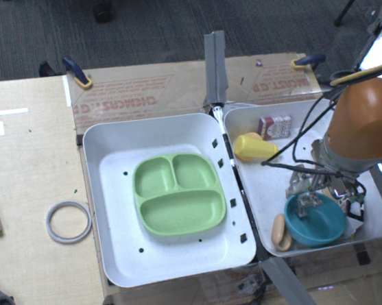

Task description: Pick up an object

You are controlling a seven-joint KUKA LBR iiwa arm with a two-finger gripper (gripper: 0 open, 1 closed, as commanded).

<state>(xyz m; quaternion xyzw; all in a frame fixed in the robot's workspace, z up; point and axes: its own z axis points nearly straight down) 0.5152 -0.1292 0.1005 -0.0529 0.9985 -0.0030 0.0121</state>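
Bowl: hand sits just above its rim, finger state indeterminate; advise closing on the rim, clear of the bun beside the bowl.

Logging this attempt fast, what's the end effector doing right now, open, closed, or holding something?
End effector: low over the round teal plastic bowl in the right white bin; whether it is open, closed or holding anything cannot be told.

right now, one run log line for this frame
arm: over right bin | gripper: above blue bowl | grasp: unconfirmed | left bin: green tray
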